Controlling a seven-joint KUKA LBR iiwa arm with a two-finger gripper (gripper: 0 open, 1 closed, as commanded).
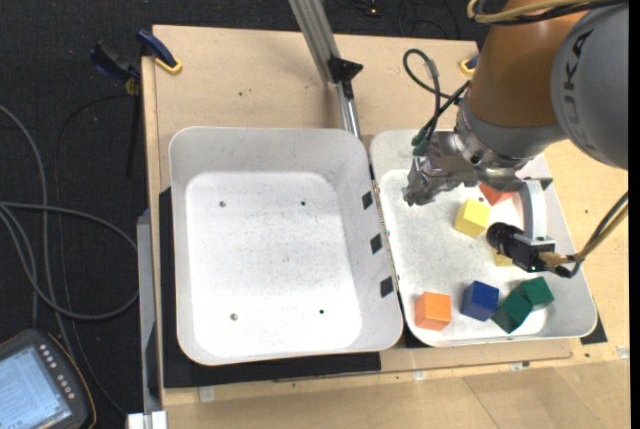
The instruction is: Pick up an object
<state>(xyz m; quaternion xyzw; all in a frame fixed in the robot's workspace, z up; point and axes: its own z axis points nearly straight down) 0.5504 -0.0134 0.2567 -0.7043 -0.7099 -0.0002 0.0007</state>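
1. I see the arm (540,67) reaching in from the right, its orange band and grey wrist bent down over the right bin (420,317).
2. The tool (418,189) hangs low over that bin's upper left part; whether its fingers are apart or together I cannot tell, as they are dark and small.
3. The yellow block (472,217) lies just right of the tool, turned diagonally to the bin's edges.
4. An orange block (433,309), blue block (480,299) and green blocks (525,302) sit along the bin's near edge.
5. The left bin (200,157) sits beside it on the bench (250,67).
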